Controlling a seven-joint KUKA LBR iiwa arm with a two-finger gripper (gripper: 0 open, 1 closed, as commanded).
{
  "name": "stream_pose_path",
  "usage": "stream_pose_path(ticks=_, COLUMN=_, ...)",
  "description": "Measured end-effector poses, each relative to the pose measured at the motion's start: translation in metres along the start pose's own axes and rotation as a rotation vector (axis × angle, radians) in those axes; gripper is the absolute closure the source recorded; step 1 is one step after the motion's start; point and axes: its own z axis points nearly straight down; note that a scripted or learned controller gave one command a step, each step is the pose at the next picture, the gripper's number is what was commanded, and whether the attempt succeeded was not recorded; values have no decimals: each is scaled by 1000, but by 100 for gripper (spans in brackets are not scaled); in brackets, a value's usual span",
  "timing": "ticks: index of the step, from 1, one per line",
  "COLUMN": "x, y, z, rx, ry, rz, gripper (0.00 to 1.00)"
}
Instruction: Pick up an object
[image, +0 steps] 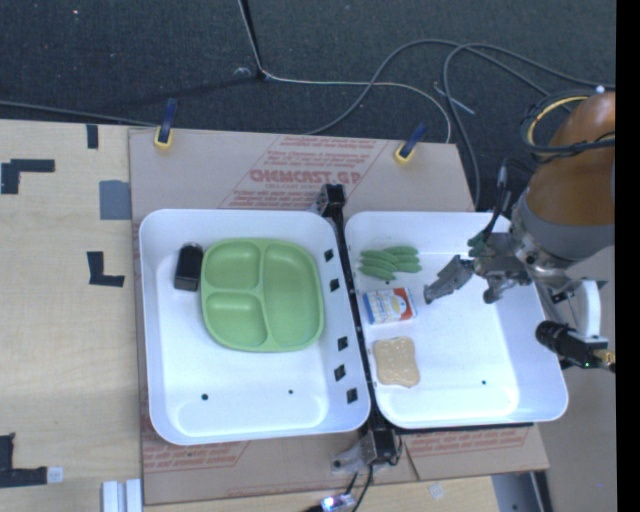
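A wooden bench carries a cardboard sheet held by two clamps along its far edge, with dark carpet and loose cables beyond. Two white bins sit side by side on the cardboard.

The left bin holds a green divided plate near its middle, with a small black block touching the plate's left rim, close to the bin's far left corner.

The right bin has three things lined up along its left wall: green pea pods toward the far edge, a small red-and-white carton just below them, and a tan slice of toast nearer the front edge.

The arm reaches in over the right bin's right side. The gripper hangs over the bin's bare floor, right of the carton and apart from it. Its two fingers stand spread apart with nothing between them; one dark finger points toward the carton.
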Motion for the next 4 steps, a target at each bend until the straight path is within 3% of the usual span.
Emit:
stream_pose_path(ticks=1, x=0, y=2, z=-4, rx=-9, ry=-1, rz=-3, gripper=0)
stream_pose_path(ticks=3, x=11, y=-2, z=87, rx=-5, ry=-1, rz=-2, gripper=0)
stream_pose_path(ticks=4, x=9, y=2, z=150, rx=-3, ry=-1, rz=-2, gripper=0)
